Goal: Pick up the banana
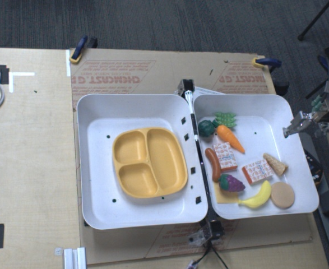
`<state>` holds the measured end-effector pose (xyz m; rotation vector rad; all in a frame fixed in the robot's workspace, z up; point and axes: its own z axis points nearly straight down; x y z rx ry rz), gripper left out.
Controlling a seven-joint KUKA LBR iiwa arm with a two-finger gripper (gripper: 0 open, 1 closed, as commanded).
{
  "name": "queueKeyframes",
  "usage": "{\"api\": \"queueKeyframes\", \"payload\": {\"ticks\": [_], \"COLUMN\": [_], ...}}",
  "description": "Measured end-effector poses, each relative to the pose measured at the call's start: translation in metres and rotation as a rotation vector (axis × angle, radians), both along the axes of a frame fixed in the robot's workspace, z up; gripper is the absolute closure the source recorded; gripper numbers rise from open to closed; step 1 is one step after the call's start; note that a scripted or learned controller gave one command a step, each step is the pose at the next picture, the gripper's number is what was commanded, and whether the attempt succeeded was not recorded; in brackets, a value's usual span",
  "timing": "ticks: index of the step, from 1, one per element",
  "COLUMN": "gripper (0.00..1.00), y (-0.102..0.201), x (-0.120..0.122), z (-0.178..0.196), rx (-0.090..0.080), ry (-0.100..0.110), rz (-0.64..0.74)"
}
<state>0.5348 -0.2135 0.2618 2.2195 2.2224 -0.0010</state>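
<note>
From the camera above the bench, two white bins sit side by side on a sheet of cardboard. The left bin holds a yellow divided plate with three compartments. The right bin holds the toy food. The banana lies near the bin's front edge, curved, between a purple bunch of grapes on its left and a round tan cookie on its right, touching or nearly touching the cookie. Farther back lie a sausage, a carrot, a piece of broccoli and a wedge of bread. The tool hangs at the right bin's right rim, well apart from the banana and holding nothing; I cannot tell whether its tips stand apart or together.
</note>
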Motion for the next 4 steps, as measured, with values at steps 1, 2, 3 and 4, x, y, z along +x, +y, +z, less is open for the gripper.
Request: {"api": "queueKeyframes", "payload": {"ticks": [1, 2, 3, 4], "gripper": [0.0, 1.0, 1.0, 1.0], "y": [0.036, 0.035, 0.088, 0.108], "x": [-0.057, -0.056, -0.057, -0.055], "z": [-0.17, -0.16, -0.169, -0.17], "rx": [0.001, 0.0, 0.001, 0.0], "ry": [0.0, -0.002, -0.001, -0.001], "rz": [0.233, 0.23, 0.443, 0.736]}}
